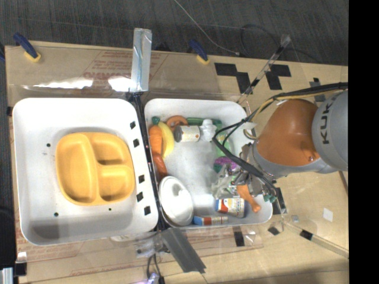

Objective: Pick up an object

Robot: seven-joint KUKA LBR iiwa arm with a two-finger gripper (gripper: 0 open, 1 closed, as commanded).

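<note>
Left, yellow divided tray point(95, 166) in bin point(23, 158).

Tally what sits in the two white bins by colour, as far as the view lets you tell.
Yellow: 2, divided tray, banana
Orange: 2, carrot, small piece
White: 2, bowl, bottle
Purple: 1
Multicoloured can: 1
Total: 8; others too cluttered to tell.

Bright, even overhead light; glare streaks the clear tape point(71, 83) at the left bin's point(23, 158) far rim. Shadows are soft, and detail is slightly blurred throughout.
</note>
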